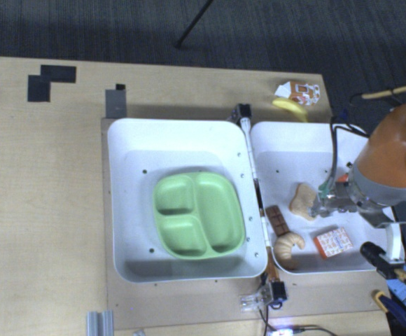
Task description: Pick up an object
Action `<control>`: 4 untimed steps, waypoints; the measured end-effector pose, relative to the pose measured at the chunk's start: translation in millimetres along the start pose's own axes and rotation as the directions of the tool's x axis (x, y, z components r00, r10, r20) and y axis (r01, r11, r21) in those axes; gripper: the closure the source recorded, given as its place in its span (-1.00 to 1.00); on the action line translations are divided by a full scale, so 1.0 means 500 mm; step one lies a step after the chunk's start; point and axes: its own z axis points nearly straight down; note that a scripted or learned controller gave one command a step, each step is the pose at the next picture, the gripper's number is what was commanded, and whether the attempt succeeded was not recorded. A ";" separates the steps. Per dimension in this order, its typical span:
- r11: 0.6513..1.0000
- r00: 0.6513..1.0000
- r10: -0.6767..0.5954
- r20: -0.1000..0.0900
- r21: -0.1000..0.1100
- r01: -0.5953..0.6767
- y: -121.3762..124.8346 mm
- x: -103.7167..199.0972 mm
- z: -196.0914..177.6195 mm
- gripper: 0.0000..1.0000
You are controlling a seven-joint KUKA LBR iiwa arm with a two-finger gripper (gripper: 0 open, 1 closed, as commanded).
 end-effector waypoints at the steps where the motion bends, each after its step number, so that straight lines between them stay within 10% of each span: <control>1: 1.000 1.000 0.000 0.000 0.000 0.000 0.000 0.000 0.000 -1.00; 2: 1.000 1.000 0.009 0.001 0.016 -0.010 -0.006 0.047 0.103 -1.00; 3: 1.000 1.000 0.007 0.000 0.008 -0.007 0.000 0.049 0.079 1.00; 4: 1.000 1.000 0.007 0.000 0.021 -0.007 0.171 0.115 -0.087 1.00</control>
